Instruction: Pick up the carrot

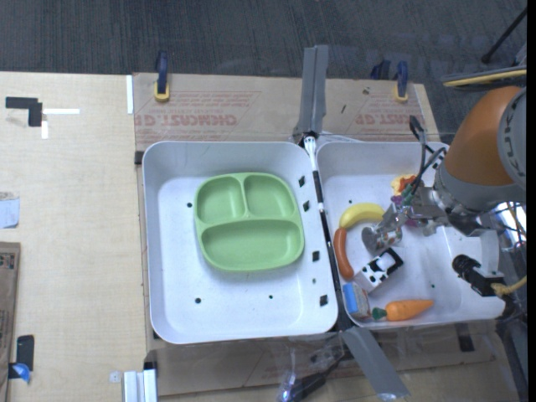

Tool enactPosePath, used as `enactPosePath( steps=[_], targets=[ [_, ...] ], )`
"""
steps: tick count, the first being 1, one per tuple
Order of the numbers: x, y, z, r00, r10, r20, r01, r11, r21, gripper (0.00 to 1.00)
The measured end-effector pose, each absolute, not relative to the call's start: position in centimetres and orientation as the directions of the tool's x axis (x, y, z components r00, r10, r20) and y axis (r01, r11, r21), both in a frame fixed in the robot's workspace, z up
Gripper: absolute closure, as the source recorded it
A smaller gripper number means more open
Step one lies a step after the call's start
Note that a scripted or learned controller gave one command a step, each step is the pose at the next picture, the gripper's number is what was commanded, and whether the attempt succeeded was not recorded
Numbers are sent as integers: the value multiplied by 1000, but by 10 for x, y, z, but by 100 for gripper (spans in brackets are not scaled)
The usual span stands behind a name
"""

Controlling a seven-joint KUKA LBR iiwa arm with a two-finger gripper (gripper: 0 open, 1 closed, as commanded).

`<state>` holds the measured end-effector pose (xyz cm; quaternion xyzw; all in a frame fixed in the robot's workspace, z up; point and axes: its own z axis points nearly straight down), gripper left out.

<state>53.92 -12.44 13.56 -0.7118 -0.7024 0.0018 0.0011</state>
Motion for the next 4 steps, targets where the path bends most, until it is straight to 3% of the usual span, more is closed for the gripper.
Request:
enactPosePath(
  steps=[1, 2, 3, 4],
  targets=[
    [477, -205, 90, 259, 966, 9, 966, -259, -10, 0],
    [477, -205, 90, 259, 966, 9, 966, -259, -10, 0],
    [477, -119, 98, 265, 964, -1, 964, -265, -2, 0],
    [495, -68, 191, 372, 928, -2, 928, -372, -2, 0]
  ],
)
